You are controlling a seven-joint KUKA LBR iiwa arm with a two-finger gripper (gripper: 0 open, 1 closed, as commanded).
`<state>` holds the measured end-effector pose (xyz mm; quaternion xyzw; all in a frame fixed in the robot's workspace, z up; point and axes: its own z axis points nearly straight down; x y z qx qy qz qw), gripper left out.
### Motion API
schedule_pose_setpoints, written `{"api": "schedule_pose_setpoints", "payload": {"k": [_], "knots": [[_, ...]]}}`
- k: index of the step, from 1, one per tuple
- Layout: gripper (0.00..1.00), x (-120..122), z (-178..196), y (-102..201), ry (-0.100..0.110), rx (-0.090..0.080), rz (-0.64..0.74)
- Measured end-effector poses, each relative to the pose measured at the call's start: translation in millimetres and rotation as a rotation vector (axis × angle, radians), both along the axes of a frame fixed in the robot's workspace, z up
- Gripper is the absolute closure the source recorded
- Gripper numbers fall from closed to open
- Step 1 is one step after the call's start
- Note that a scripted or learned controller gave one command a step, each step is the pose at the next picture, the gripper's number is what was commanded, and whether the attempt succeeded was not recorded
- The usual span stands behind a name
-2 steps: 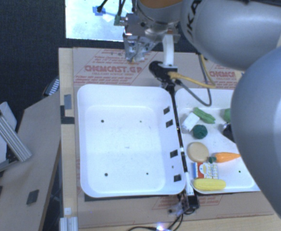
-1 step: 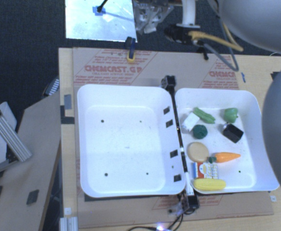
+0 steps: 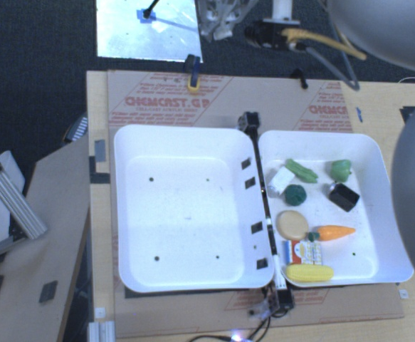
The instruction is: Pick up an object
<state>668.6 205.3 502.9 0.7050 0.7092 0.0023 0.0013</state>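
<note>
The objects all lie in the right bin (image 3: 378, 155), gathered toward its left side. An orange carrot (image 3: 333, 231) lies near the middle, its tip pointing right, with a tan disc (image 3: 292, 224) just to its left. Above them sit a dark green ball (image 3: 295, 194), a white block (image 3: 280, 179) and a green pod (image 3: 302, 170). A green pepper (image 3: 341, 169) rests above a black block (image 3: 344, 197). At the front edge lies a yellow corn (image 3: 309, 273), touching a small printed box (image 3: 301, 251) whose print is too small to read.

The left bin (image 3: 186, 209) adjoins it. Both rest on a board (image 3: 164, 98) printed "CHEMCAST GP" in red.

The gripper (image 3: 220, 16) hangs at the top, well apart from the bins; whether its fingers are open or closed cannot be told.
</note>
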Motion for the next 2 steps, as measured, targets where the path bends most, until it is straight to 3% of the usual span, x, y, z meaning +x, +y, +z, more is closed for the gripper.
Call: {"api": "schedule_pose_setpoints", "payload": {"k": [1,2], "knots": [[1.0,-0.3,34.3,0.5,-0.001,0.0,0.0],[1.0,-0.1,29.4,-50.8,0.005,-0.001,-0.008]]}}
